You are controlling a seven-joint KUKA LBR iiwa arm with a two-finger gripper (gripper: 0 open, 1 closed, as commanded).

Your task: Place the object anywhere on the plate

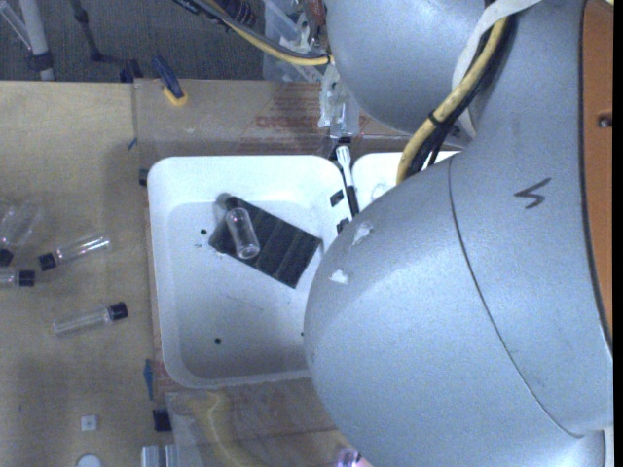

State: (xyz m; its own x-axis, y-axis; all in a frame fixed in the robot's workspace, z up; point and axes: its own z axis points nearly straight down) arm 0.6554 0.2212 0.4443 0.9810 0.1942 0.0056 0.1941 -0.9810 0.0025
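In the camera view, a clear vial (240, 233) lies on the dark plate (277, 249), near that plate's upper-left corner, inside the left bin (185, 290). The arm (458, 309) bulks over the plate's right side, hiding the gripper, so its grip cannot be told. The round vial could probably roll off the flat plate if nudged.

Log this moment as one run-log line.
arm: covers right bin | clear vial: lying on black plate | plate: flat in left bin | spare vials: on bench left
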